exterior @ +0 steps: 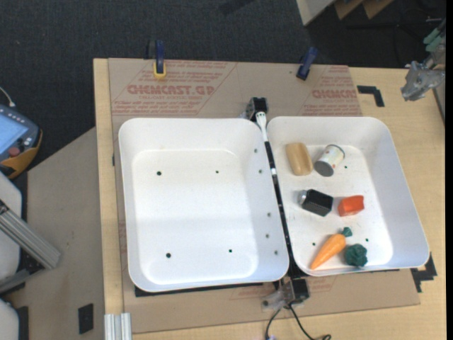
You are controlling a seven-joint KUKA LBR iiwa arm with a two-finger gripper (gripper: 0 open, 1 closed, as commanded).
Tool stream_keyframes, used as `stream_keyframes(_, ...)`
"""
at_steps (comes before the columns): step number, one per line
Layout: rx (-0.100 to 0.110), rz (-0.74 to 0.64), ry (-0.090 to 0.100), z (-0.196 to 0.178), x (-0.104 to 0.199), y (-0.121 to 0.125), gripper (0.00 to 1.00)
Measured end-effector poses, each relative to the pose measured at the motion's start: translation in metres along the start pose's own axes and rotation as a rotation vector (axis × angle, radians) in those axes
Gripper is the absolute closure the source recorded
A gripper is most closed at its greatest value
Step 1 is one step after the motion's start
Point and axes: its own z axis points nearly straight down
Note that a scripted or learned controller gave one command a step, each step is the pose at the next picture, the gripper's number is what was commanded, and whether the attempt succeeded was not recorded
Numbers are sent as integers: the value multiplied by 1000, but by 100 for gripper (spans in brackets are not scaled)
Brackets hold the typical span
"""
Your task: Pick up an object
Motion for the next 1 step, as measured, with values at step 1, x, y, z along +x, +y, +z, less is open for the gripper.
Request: stream_keyframes(1, 9, 6, 5, 8, -8, -82, 100)
